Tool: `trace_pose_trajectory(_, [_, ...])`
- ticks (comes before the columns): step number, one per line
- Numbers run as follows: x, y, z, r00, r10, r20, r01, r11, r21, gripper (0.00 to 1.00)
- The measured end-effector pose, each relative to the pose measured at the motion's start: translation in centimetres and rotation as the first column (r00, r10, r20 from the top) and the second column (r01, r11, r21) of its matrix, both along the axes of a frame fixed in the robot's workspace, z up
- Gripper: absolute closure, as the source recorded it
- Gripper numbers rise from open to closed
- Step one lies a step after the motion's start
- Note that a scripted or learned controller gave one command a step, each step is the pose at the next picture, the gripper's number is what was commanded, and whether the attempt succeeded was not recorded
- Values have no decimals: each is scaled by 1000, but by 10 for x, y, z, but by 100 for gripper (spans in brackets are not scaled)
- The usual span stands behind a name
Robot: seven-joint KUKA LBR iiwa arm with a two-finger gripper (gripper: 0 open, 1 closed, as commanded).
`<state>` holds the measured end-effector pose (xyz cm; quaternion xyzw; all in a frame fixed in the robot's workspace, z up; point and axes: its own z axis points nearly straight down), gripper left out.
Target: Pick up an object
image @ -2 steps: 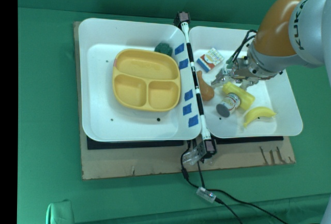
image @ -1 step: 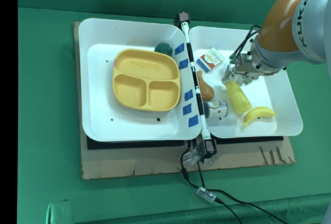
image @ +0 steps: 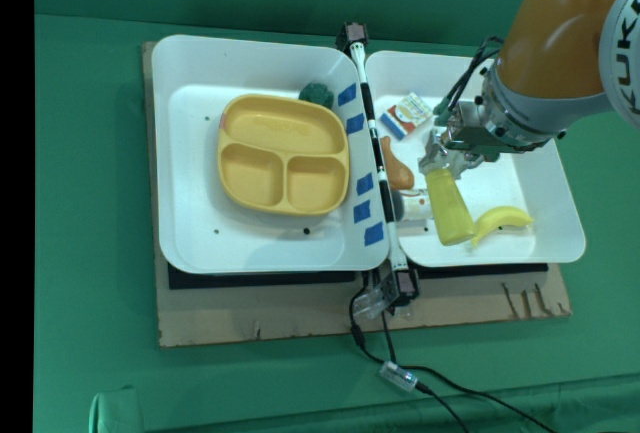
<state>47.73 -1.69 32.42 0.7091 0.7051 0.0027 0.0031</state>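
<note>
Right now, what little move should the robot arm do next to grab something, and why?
Probably lower the end effector a little onto the top of the yellow bottle. It sits right at the bottle's upper end in the right bin, and the bottle lies flat beside the banana, so it looks like the closest thing to pick.

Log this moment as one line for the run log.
gripper over right bin | at yellow bottle top | grasp unconfirmed | banana beside
</note>
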Motion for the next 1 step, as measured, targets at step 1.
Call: trace_pose_trajectory(1, [2,-1,13,1000,-5,10,5,1000,-1,100])
